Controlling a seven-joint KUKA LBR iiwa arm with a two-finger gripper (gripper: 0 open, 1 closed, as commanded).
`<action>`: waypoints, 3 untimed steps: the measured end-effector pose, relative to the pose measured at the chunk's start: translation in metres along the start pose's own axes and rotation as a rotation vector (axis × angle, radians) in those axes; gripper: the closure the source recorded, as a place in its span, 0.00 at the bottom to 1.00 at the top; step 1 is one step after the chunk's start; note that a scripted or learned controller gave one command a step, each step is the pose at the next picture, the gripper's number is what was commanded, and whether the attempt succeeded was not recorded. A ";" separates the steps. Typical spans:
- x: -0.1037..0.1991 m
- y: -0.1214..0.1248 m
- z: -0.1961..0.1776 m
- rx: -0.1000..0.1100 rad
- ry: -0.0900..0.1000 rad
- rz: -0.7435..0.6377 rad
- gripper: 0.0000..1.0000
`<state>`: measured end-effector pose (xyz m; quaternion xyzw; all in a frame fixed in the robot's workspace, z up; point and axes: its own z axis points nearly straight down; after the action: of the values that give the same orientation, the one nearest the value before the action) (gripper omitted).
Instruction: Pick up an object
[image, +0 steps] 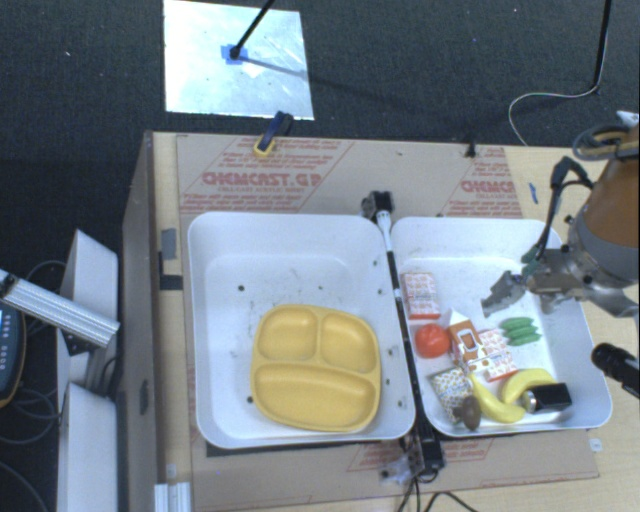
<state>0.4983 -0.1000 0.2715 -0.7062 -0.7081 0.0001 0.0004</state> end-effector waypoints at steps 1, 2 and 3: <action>0.018 0.041 0.073 0.000 0.000 0.001 0.00; 0.018 0.042 0.062 -0.003 0.000 0.000 1.00; 0.042 0.035 0.069 -0.002 0.000 0.000 1.00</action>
<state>0.5331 -0.0574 0.2029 -0.7061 -0.7081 -0.0006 -0.0001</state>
